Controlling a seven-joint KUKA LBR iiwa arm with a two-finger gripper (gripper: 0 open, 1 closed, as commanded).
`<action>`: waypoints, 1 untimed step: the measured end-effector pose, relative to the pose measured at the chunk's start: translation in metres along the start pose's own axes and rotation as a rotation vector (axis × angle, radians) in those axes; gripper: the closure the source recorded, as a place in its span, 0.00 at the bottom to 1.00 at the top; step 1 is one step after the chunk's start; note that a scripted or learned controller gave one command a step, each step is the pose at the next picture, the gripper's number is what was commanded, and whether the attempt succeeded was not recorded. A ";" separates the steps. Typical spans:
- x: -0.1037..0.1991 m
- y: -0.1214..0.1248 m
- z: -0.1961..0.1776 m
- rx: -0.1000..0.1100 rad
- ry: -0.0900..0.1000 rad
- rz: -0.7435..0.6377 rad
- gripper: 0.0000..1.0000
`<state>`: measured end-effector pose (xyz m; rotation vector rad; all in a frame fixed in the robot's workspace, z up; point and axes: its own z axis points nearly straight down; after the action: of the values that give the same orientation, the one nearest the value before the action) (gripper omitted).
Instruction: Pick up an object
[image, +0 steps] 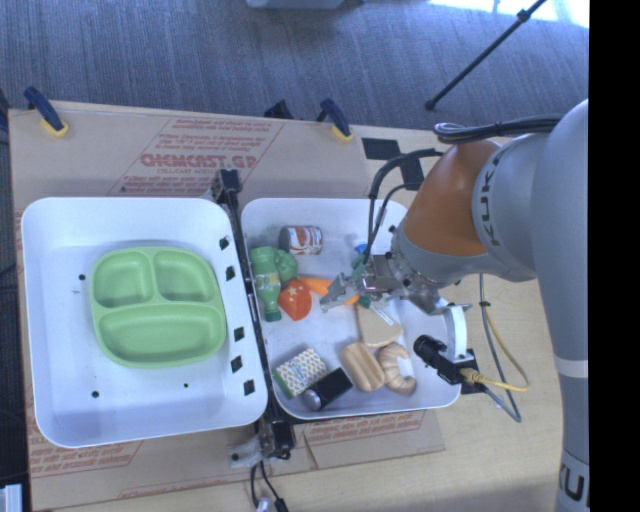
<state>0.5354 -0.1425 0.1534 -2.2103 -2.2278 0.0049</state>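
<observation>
My gripper (349, 288) is low in the right bin (395, 212), near its middle, with the grey and orange wrist above it to the right. Its tip is right beside a small orange carrot (317, 285), and a red pepper-like toy (294, 301) lies just left of that. A green bottle (265, 277) lies along the bin's left wall. A small can (300, 238) lies at the back. Nothing shows as lifted off the bin floor.
Toward the front of the right bin lie a tan wedge (380, 326), a hot dog bun (361, 366), a pale pastry (398, 367), a checkered box (300, 370) and a black object (328, 388). The left bin (40, 330) holds a green divided plate (156, 305).
</observation>
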 end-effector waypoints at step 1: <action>0.003 0.072 0.062 0.000 0.000 0.000 0.00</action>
<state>0.6072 -0.1394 0.0907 -2.2108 -2.2276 0.0057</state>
